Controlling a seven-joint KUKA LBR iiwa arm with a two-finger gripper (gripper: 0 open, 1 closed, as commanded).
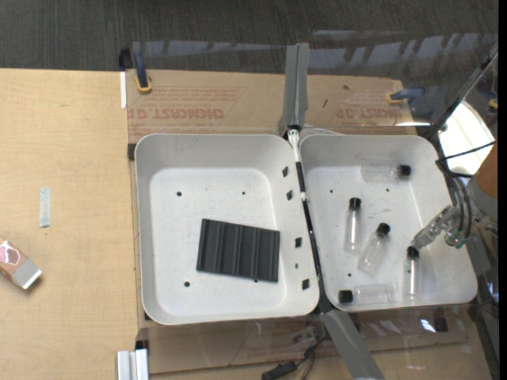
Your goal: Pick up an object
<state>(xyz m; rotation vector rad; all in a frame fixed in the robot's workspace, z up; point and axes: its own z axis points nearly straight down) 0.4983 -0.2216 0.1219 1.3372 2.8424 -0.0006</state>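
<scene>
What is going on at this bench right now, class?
A robot arm reaches in from the right, its gripper low over the right bin near its right wall. That bin holds five small clear vials with black caps; the closest vial lies just below the gripper. Nothing shows between the fingers, so nothing is picked up yet. The left bin holds a dark ribbed panel, lying untouched.

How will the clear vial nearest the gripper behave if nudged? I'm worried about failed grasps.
The vial looks cylindrical and lies on its side in the right bin, so it would probably roll. Its clear, smooth wall suggests it may slip from the gripper. It appears empty, so likely light.
</scene>
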